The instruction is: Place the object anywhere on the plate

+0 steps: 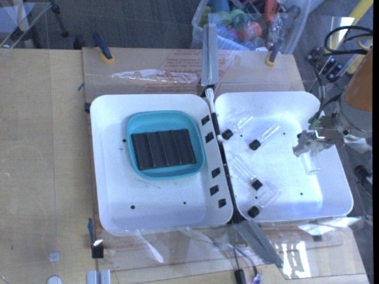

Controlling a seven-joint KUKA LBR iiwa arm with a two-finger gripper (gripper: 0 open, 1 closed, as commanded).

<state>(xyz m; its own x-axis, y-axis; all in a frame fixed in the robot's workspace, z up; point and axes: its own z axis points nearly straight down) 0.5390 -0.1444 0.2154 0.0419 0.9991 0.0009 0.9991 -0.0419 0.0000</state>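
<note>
The gripper (305,144) hangs over the right part of the right bin (290,188), at the end of the arm (355,108) that comes in from the right edge, and the glare on the white floor under it makes it too blurred to read; I cannot tell whether it is wide, narrow or holding anything. A pale, see-through shape (311,162) lies just below it, too faint to name. The task's object, a dark ribbed slab (163,149), is well apart from the gripper. It lies flat in the middle of the teal plate (163,116), inside the rim on every side. The plate is square with rounded corners and sits in the upper middle of the left bin (112,188). Small black pieces are scattered in the right bin's left half – one (254,144) near the top, one (256,184) lower down and one (253,211) by the near wall – among faint clear plastic strips (263,134). Black clips (208,136) run in a row along the seam where the two bins meet. Behind the bins, a clear tub of colourful toys (254,10) stands past the bench's far edge. A blue clamp (105,52) and a yellow clamp (272,55) grip the brown board under the bins.
</note>
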